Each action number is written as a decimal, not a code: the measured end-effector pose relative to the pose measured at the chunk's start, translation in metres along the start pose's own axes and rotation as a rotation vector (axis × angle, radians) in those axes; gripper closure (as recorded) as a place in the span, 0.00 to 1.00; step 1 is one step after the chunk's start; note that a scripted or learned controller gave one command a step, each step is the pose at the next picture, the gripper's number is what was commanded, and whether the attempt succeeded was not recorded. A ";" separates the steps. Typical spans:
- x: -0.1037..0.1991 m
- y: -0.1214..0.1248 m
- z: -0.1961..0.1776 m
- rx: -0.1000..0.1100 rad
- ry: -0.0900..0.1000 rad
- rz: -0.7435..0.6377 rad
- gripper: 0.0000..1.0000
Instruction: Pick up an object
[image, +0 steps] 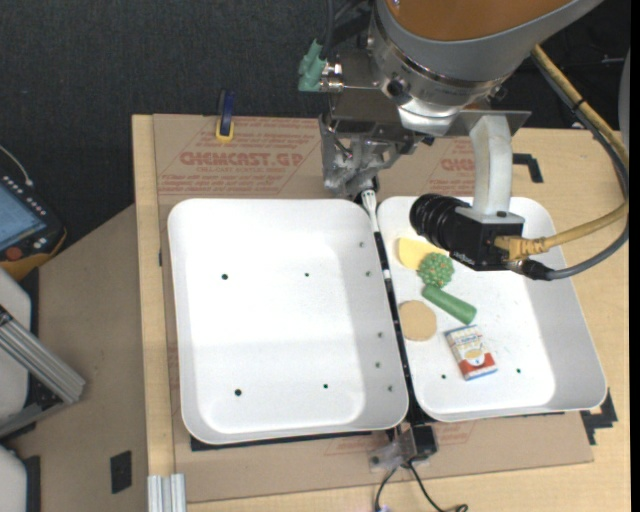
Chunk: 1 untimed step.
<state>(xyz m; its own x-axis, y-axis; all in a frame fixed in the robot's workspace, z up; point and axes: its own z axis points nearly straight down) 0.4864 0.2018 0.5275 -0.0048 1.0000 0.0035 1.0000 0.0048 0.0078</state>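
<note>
The right bin (560, 330) holds a yellow piece (409, 250), a green spiky ball (436, 268), a green cylinder (448, 303), a tan disc (417, 320) and a small red and white box (471, 354). They lie in the bin's left half. My gripper (348, 172) hangs over the back edge of the bench, above the seam between the two bins and behind all the objects. I see nothing in it.
The left bin (200, 330) lies beside the right one, with a dark seam (388, 290) between them. A black cylinder (455, 228) mounted on the arm hangs over the right bin's back, partly covering the yellow piece. A yellow hose (590, 228) runs off right.
</note>
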 end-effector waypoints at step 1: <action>0.024 0.058 -0.007 0.002 -0.002 0.003 1.00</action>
